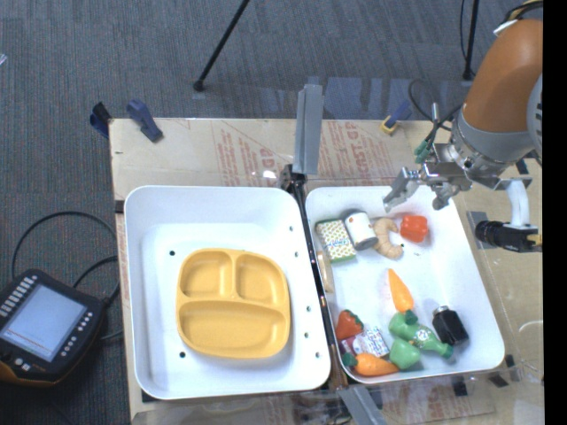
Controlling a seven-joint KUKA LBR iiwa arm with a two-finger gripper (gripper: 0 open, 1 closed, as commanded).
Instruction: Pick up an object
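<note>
The right white bin (469,268) holds several small things. At its far end lie a green patterned packet (335,239), a small white can (360,229), a tan curved piece (387,239) and a red-orange pepper (414,227). Further forward are an orange carrot (401,289), a black block (450,326), green toys (410,338), a red strawberry (348,324) and a second carrot (376,366). My gripper (417,197) hangs above the bin's far end, just over the pepper, open with nothing between its fingers.
The left white bin (151,237) holds a yellow divided plate (235,302). A grey post (309,131) stands behind the seam between the bins. A teach pendant (40,321) lies on the floor at left. Blue clamps (142,120) grip the board's far-left edge.
</note>
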